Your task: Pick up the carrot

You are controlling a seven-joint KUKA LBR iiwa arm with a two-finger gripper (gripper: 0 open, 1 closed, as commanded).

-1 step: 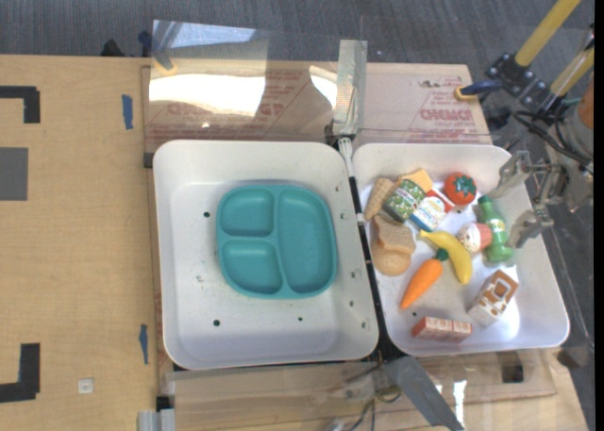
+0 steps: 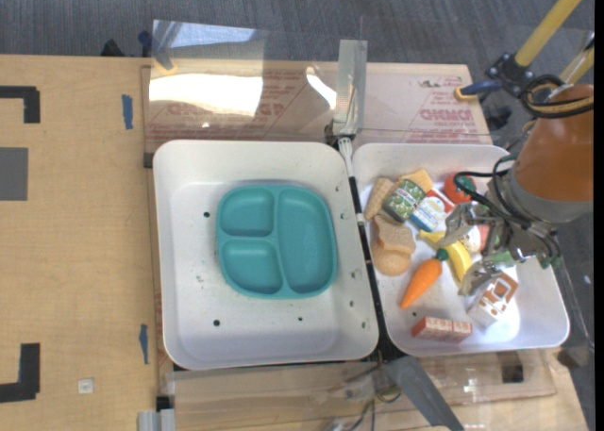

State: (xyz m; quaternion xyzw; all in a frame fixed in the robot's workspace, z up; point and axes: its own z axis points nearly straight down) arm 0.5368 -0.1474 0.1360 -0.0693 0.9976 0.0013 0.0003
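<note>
Count: two white bins, left (image 2: 179, 231) and right (image 2: 547, 325); one teal divided plate (image 2: 276, 239); one carrot (image 2: 421, 283); one banana (image 2: 459, 258); one small red-and-white box (image 2: 442, 327); other items too jumbled to count.

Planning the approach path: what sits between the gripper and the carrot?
In the camera view, a yellow banana lies between the gripper and the carrot, close beside the carrot's green top.
</note>
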